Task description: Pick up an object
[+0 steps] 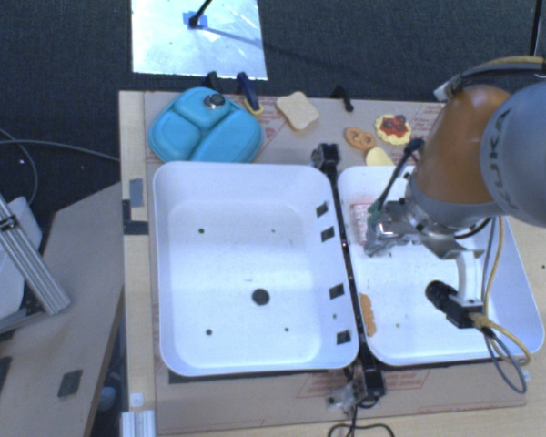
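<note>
My gripper [379, 240] hangs low over the left part of the right bin [519, 289], under the grey and orange arm. A pinkish-red item [357, 215] lies just left of it by the bin's left wall; whether they touch is unclear. An orange-brown biscuit-like piece [367, 314] lies nearer the front against the same wall. In the left bin [177, 244] sits a small dark round object [260, 296].
Behind the bins lie a blue lidded tray [206, 127], a toast slice [298, 110], a pretzel [358, 137], a small pizza piece [393, 128] and a yellow item [379, 157]. A black divider [341, 244] runs between the bins. Cables hang off the arm at the right.
</note>
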